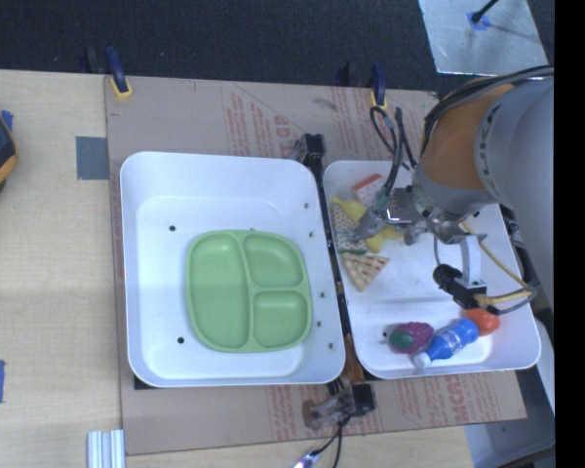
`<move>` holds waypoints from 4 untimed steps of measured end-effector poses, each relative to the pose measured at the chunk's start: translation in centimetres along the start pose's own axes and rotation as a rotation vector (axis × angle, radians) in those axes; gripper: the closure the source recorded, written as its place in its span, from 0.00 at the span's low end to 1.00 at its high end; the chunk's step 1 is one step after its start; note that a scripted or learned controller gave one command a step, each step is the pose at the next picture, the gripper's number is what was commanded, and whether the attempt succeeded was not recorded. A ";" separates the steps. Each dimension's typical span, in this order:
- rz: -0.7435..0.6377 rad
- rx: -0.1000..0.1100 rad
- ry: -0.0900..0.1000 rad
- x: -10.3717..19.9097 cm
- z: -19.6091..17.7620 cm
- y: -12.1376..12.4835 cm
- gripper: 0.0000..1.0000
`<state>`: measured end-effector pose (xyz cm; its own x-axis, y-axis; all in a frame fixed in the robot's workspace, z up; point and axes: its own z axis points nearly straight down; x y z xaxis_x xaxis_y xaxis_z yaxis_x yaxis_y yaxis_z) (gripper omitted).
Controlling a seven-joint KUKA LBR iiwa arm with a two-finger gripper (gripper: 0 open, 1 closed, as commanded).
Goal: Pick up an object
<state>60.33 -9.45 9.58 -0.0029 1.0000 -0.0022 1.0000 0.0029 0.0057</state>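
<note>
The arm [487, 154] hangs over the right bin [512, 359], fingers' spread unclear

The arm [487, 154] hides much of the right bin [512, 359].

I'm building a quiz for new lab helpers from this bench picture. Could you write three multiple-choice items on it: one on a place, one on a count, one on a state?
1. Where does the green plate lie?
A. in the left bin
B. in the right bin
C. on the cardboard between the bins

2. How many sections does the green plate have?
A. two
B. three
C. five

3. How does the blue bottle sit in the right bin?
A. upright
B. lying on its side
C. hanging from the gripper

Key: 1 A, the plate rests on the floor of the left bin. 2 B, one long section and two smaller ones show. 3 B, it lies flat beside a purple toy.
</note>
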 end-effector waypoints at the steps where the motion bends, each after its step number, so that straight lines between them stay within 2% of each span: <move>1: -0.001 0.005 0.000 -0.2 0.1 5.4 0.00; 2: -0.001 -0.001 0.001 -1.0 0.0 -0.2 0.00; 3: -0.005 0.000 0.002 -1.0 -1.1 -0.1 1.00; 4: -0.002 0.006 0.003 5.5 -9.7 -2.7 1.00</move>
<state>57.59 -3.94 19.29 -0.0051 1.0000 0.0012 1.0000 0.0051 -0.0005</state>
